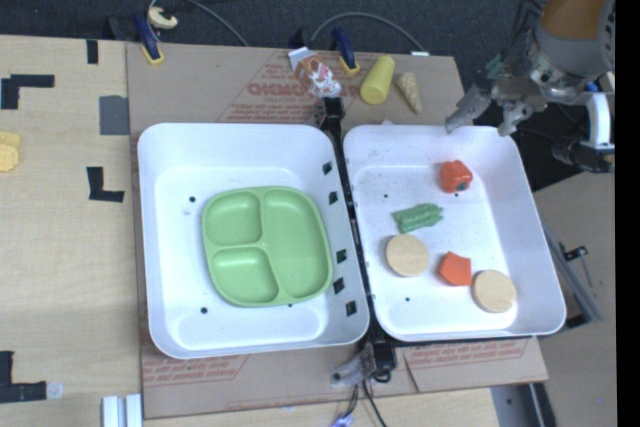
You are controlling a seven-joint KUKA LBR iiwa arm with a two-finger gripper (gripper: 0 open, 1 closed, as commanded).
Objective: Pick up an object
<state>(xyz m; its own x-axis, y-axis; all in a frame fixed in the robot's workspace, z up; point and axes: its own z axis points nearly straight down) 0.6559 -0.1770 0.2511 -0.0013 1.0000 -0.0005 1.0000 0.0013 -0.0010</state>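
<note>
Approach stage of a pick. The 2-finger gripper (482,115) hangs above the far rim of the right-hand shallow white bin (530,205) with its fingers (458,119) spread apart and grasping nothing. This bin holds 5 candidates: a red pepper-shaped toy (455,175), a green leafy toy (417,216), a tan round disc (407,255), an orange-red block (455,268) and a second tan disc (494,291). The red toy lies nearest and well apart from its neighbours — probably the easiest target. A clean grasp calls for centring over it, descending straight down and closing only once the toy sits between the fingers — clear of the bin wall.
</note>
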